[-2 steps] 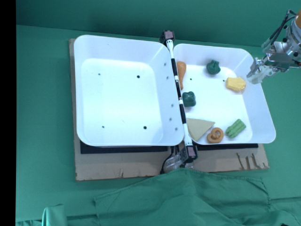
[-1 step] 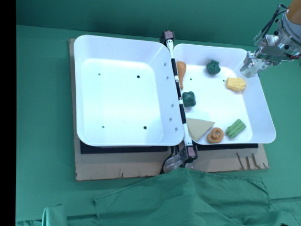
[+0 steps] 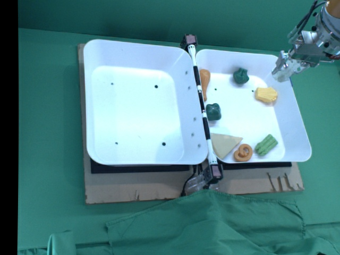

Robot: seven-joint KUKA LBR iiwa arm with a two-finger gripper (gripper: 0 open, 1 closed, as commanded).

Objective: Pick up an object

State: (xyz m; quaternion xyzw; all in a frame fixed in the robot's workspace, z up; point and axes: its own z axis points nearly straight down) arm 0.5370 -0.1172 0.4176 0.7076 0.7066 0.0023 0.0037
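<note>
corn lies nearest my hand, which hovers at the bin rim; its opening i cannot tell. next i must descend.

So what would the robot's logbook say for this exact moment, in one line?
gripper: above right bin's far right rim, holding nothing | nearest: yellow toy | six toys in right bin | pick not yet made

arm: silver-grey metal wrist section, blocky and faceted, with bright highlights
band: orange, at the upper end of the wrist, cut by the frame edge
cables: thin dark loops running along the wrist's left side
gripper: pale grey, short and squared, on a boxy grey mount
</note>
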